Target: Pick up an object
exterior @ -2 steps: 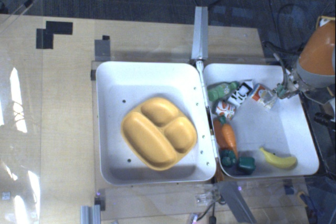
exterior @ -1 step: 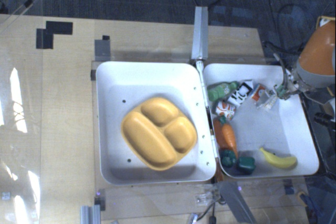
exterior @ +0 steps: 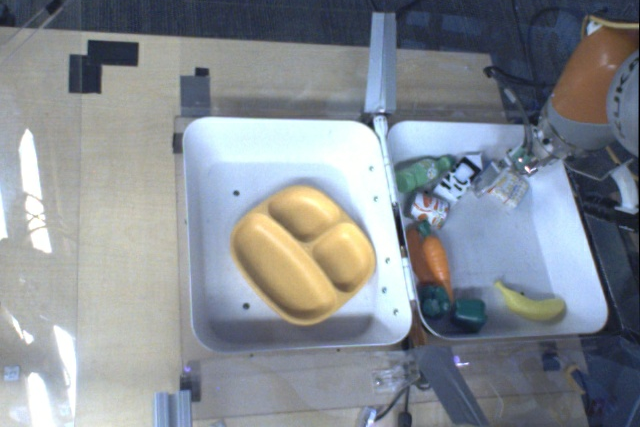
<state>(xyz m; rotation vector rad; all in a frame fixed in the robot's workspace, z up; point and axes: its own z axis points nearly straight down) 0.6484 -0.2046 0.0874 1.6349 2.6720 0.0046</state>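
hand [exterior: 512, 177] at right bin [exterior: 585, 245] far rim, I can't tell its grip | banana [exterior: 530, 303] near front edge, bin middle open | carrot [exterior: 432, 260], bottle [exterior: 422, 173] crowd left wall

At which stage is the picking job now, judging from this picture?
Early stage. Done: the gripper has reached the upper part of the right bin. In hand: nothing visibly held. Left: grasping and lifting; the banana, carrot and green bottle all lie in that bin.
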